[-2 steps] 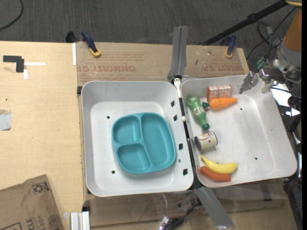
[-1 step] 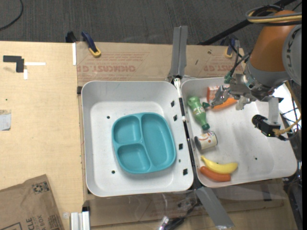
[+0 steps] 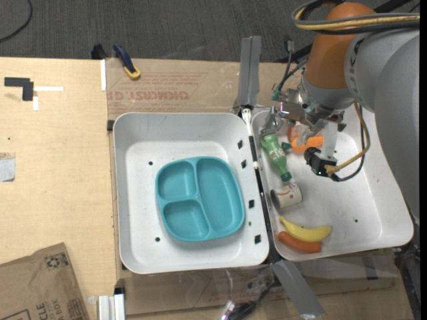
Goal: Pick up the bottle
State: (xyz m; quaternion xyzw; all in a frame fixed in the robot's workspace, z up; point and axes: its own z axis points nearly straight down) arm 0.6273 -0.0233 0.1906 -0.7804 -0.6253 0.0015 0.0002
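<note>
Right bin (image 3: 373, 212); bottle (image 3: 275, 153) cap near-rightward

Cardboard sheet (image 3: 160, 85) behind left bin (image 3: 123, 179): red print, upside down, unreadable.
Box (image 3: 40, 285) front-left of bin: "CLE", "BOX", partial.

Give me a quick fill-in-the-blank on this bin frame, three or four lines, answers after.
1. The green bottle lies in the ____ bin as the camera sees it.
2. The left bin holds a teal tray with ____ compartments.
3. The banana lies against a ____ sausage-shaped toy.
4. The arm's hand is above the ____ bin.

Answers: right; three; red; right
</note>
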